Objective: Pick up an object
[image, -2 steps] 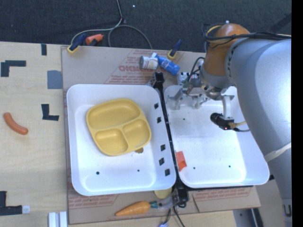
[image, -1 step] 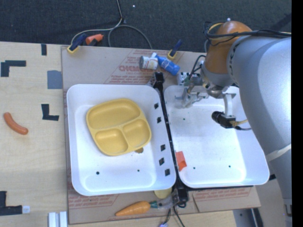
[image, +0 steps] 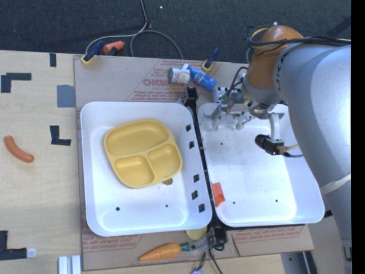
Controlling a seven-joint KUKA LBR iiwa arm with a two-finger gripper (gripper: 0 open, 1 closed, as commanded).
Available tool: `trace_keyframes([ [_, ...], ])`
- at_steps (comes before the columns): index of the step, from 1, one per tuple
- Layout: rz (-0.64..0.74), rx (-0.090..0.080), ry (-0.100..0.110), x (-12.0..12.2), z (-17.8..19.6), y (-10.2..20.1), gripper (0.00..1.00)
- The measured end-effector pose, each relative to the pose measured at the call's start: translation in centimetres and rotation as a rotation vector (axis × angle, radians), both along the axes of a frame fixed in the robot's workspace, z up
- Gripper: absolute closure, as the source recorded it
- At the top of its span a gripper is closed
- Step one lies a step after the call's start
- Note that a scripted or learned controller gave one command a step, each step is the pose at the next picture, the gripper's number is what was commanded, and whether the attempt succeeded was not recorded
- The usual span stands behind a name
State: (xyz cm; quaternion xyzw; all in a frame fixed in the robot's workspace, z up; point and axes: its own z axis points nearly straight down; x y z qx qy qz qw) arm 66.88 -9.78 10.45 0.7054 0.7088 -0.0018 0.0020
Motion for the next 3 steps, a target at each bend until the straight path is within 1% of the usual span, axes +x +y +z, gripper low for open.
trace_keyframes([
  [1,0.004,0.009,-0.004,-2.1,8.5,8.8,0.00],
  [2,-0.007,0.003,0.000,0.0,7.9,2.5,0.00],
  [3,0.001,0.006,0.002,-0.1,7.9,10.6,0.00],
])
